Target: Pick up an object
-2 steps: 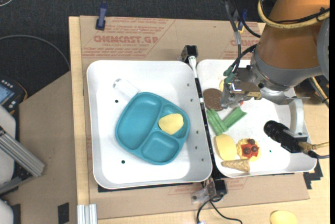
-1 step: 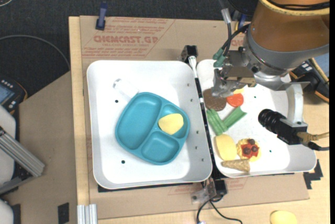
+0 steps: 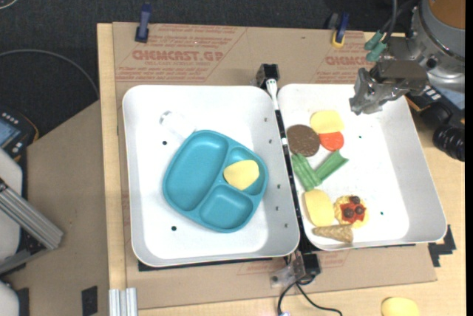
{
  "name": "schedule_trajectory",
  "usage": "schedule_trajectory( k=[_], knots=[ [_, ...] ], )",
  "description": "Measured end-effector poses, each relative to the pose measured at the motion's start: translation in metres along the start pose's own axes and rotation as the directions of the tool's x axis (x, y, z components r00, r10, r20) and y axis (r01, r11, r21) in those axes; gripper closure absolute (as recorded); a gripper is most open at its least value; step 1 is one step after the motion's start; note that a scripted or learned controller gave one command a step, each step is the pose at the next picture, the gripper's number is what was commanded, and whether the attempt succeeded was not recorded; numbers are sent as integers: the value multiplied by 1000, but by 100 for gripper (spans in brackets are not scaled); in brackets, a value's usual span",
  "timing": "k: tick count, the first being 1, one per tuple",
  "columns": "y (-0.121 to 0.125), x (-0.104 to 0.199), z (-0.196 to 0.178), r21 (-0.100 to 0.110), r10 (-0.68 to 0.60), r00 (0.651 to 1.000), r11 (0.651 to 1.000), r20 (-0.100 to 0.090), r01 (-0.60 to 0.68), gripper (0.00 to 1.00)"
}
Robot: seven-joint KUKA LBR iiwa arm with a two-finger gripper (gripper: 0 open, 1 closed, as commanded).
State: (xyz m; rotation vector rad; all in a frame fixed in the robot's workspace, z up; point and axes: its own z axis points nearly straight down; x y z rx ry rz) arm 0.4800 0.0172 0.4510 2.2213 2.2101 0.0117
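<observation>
My gripper (image 3: 363,105) hangs over the back of the right bin (image 3: 414,181), up and to the right of the toy food, and nothing shows between its fingers. Below it to the left lie a yellow piece (image 3: 326,120), an orange-red piece (image 3: 332,140) and a brown disc (image 3: 301,139). Green strips (image 3: 318,169) lie further toward the front. Near the front edge sit a pale yellow block (image 3: 318,207), a small pizza-like piece (image 3: 352,210) and a tan wedge (image 3: 332,233).
The left bin (image 3: 148,130) holds a blue divided plate (image 3: 211,179) with a yellow piece (image 3: 241,173) in one compartment. A black clamp (image 3: 267,75) sits at the back between the bins. Cardboard lies under both bins.
</observation>
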Motion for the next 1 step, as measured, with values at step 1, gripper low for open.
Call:
schedule_trajectory(
  k=[1],
  knots=[
    [-1,60,8,13,-12,1000,1000,-2,12,100]
  ],
)
